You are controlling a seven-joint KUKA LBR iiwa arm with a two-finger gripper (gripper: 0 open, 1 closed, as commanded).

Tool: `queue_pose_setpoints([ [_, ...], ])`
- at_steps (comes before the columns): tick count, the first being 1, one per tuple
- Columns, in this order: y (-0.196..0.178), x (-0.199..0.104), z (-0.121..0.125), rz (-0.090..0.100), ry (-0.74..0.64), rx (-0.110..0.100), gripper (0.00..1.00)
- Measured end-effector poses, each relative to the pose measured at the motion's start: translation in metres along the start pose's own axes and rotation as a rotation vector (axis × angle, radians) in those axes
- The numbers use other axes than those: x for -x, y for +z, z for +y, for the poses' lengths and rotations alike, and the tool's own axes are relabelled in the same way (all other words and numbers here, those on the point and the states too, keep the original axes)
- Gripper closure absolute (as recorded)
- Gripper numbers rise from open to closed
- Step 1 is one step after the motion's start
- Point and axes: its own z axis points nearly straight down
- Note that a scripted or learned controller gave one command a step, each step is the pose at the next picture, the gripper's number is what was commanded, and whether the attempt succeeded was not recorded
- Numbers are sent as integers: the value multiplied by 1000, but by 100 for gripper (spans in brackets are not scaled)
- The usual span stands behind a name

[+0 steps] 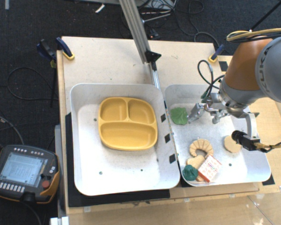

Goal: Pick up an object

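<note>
In the right bin (253, 170) lie a light green leaf-shaped piece (179, 116), a tan croissant (201, 148), a red-and-white box (209, 168), a dark green item (190, 173) and a tan round cookie (231, 145). My gripper (206, 113) hangs over the upper middle of this bin, just right of the green leaf piece. Its metal fingers (195, 111) are spread apart, with nothing between them. The grey arm with its orange band (246, 62) comes in from the right.
The left bin (84, 172) holds a yellow divided plate (128, 123). A metal pole (136, 25) slants down to the seam between the bins. A teach pendant (23, 173) lies on the floor at lower left. Cables hang near the wrist.
</note>
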Motion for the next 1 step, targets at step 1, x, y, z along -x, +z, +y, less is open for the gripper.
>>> queue_pose_setpoints([
  [1, 60, 8, -2, 0, 3, 0, 0],
])
